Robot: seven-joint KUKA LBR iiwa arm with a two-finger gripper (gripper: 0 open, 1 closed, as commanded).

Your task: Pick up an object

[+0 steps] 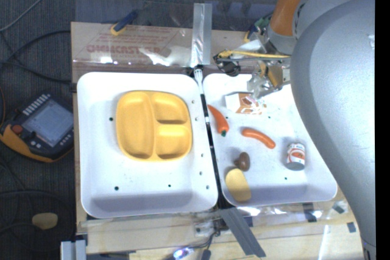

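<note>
Tool [263,83] is seen just above white packet [245,104] in rt bin [317,182]; open/closed state can't be told.

You see two white bins side by side on the tabletop [85,39]: the left bin [97,192] holds a yellow divided tray [153,125]. The right bin [317,189] holds a small carton [245,103] at its far side, a chilli [218,119] by its left wall, a sausage [258,137], a can [295,155], a brown nut [243,161] and a yellow piece [237,184] at the near edge. Your claw [262,83] hangs over the carton's far right corner, with the grey arm [341,88] covering the bin's right side.
</note>
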